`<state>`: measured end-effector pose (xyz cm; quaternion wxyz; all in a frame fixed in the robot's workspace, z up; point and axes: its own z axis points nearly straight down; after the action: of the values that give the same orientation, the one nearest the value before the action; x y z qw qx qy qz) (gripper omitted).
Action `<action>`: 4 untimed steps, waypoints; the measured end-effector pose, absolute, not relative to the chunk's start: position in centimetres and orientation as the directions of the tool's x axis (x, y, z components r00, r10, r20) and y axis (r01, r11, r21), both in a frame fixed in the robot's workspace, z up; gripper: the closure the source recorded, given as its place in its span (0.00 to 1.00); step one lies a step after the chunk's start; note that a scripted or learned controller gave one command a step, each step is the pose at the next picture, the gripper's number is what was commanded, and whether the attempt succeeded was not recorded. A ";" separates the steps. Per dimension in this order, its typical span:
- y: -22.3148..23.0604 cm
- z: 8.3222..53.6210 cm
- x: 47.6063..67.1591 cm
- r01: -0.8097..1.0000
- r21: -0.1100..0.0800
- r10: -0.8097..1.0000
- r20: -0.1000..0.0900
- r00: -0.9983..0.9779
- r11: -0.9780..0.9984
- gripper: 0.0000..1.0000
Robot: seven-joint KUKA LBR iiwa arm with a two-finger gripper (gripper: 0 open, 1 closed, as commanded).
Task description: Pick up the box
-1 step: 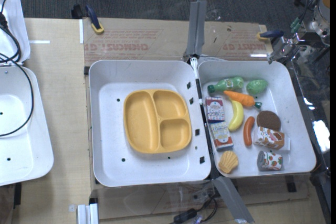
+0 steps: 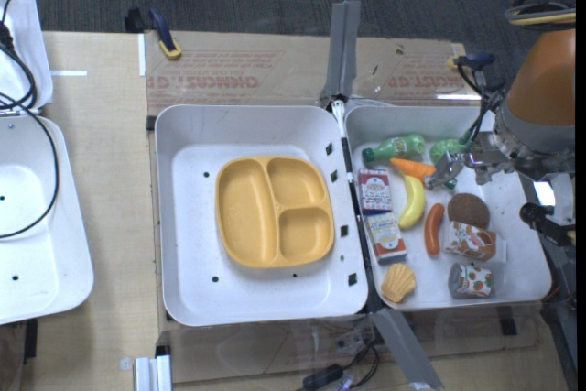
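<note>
Two small boxes lie in the right bin (image 2: 536, 275) along its left wall. One is a red and white carton (image 2: 374, 191); just below it lies a white carton with a red and yellow label (image 2: 386, 236). My gripper (image 2: 448, 171) hangs over the upper middle of that bin, at the right end of an orange carrot (image 2: 412, 167). It is about a hand's width to the right of the red carton, apart from both boxes. Nothing shows in its grasp.
Around the boxes lie a banana (image 2: 412, 201), a sausage (image 2: 433, 227), a green bottle (image 2: 398, 146), a brown round piece (image 2: 469, 209), a printed packet (image 2: 470, 241), a can (image 2: 472, 279) and a shell-shaped biscuit (image 2: 397, 282). The left bin (image 2: 183, 197) holds a yellow divided plate (image 2: 275, 211).
</note>
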<state>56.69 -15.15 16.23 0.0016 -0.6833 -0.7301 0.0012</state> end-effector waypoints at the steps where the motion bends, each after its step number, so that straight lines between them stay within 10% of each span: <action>1: -10.0 9.5 54.4 0.976 0.005 0.976 -0.003 -0.216 0.216 0.00; 2: -10.1 10.4 54.5 0.977 0.005 0.977 -0.003 -0.212 0.212 1.00; 3: -14.0 9.8 51.0 0.995 -0.003 0.995 0.001 -0.095 0.095 1.00; 4: -11.5 28.8 60.6 0.978 -0.001 0.978 -0.002 -0.208 0.208 1.00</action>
<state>60.56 -11.53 28.79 -0.0007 -0.6295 -0.7770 0.0009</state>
